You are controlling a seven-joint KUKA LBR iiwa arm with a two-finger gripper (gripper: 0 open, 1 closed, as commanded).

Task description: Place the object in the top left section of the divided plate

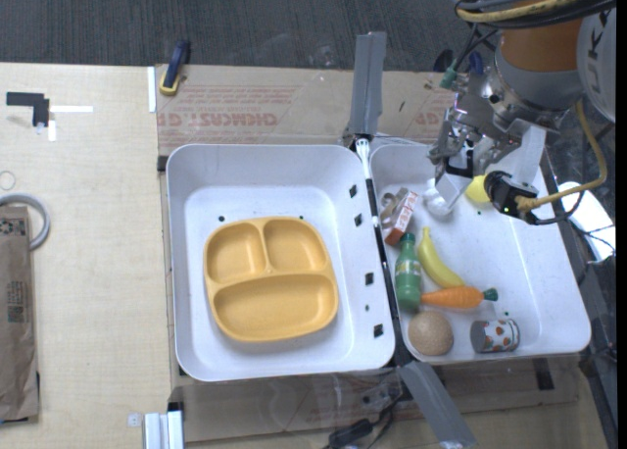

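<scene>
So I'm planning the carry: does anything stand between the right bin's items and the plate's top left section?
Yes: the bin walls where the two bins meet. On the yellow divided plate, nothing visible covers that section.

Arm (563,6): broad orange band, grey housing at its right. Black and yellow-edged cables loop over the band. Wrist below is bare grey metal with small fittings. Yellow cable with a black connector trails at right. Gripper (453,165) grey-white.
</scene>
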